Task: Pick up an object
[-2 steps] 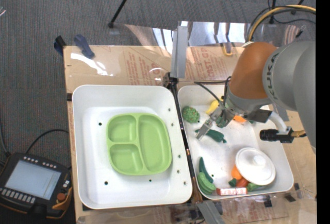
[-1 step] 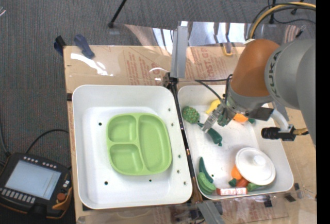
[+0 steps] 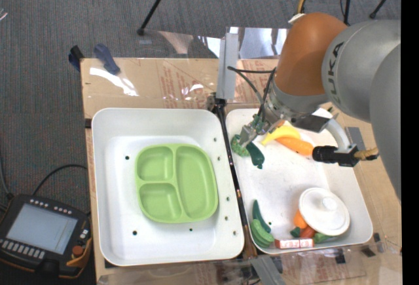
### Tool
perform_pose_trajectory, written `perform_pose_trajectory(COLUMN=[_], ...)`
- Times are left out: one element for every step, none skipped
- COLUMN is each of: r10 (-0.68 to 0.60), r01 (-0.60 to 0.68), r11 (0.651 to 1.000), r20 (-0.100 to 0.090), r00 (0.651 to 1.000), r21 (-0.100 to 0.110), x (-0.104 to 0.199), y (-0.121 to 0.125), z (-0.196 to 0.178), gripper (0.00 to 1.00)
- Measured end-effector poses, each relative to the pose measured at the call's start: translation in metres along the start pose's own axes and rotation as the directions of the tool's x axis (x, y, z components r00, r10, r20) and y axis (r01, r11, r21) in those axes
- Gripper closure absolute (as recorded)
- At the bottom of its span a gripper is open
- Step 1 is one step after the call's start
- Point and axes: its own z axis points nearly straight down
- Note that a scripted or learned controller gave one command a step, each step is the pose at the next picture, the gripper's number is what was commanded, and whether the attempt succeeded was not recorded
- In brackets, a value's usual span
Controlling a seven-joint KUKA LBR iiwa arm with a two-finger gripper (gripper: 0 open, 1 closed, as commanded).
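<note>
The gripper (image 3: 247, 137) is low in the right bin (image 3: 340, 182), near its upper left corner. A dark green toy (image 3: 254, 154) lies just below the fingertips and seems to touch them, but I cannot tell if the fingers are clenched on it or released, because the arm hides them. So I judge that the pick is only at the grasping step; the lifting is not done.

Beside the gripper lies a yellow and orange toy (image 3: 290, 141). Lower right in the frame stand a white lidded bowl (image 3: 323, 210) and some small toy foods.

The left bin (image 3: 118, 139) holds a green divided plate (image 3: 177, 183). Both bins rest on a brown bench (image 3: 157, 84) over grey carpet. A handheld controller (image 3: 40, 230) lies at the lower left.
</note>
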Motion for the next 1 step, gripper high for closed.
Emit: perform_pose_trajectory(r10=[0.023], r01=[-0.023], r11=[1.000], r20=[0.002], r00=[1.000], r21=[0.000], x=[0.0095], y=[0.0319], z=[-0.0759], gripper=[1.00])
